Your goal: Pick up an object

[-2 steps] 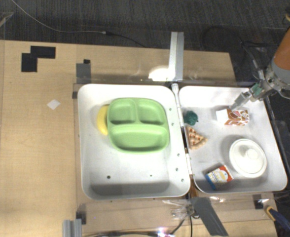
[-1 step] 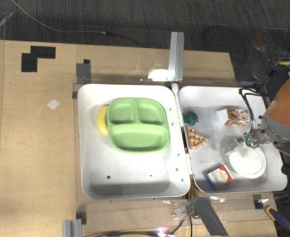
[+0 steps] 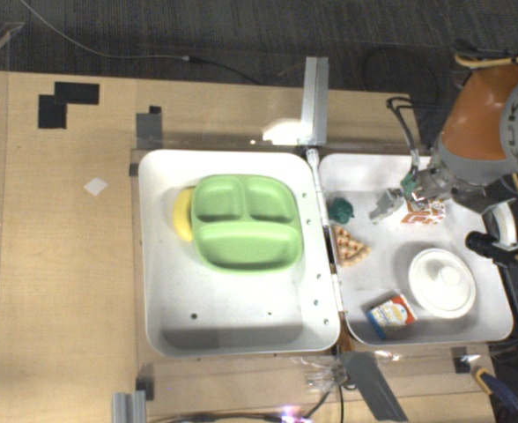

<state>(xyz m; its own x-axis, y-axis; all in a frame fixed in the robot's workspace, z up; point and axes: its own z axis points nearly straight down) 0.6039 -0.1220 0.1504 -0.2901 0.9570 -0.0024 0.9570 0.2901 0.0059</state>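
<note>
The arm reaches into the right bin (image 3: 497, 329) from the right, its orange band at the upper right. My gripper (image 3: 385, 207) hangs low over the bin's back half. It lies between a small teal object (image 3: 340, 208) to its left and a red-and-white packet (image 3: 425, 212) to its right. Whether it touches either one is unclear. A brown lattice waffle piece (image 3: 351, 249) lies in front of the teal object. A white round bowl (image 3: 441, 280) sits toward the front right, and a small blue-and-orange carton (image 3: 391, 314) lies at the front.
The left bin (image 3: 233, 324) holds a green divided plate (image 3: 244, 221) with a yellow object (image 3: 181, 215) tucked at its left edge. A metal post (image 3: 315, 104) stands behind the divider between the bins. Wooden bench (image 3: 56, 263) surrounds them.
</note>
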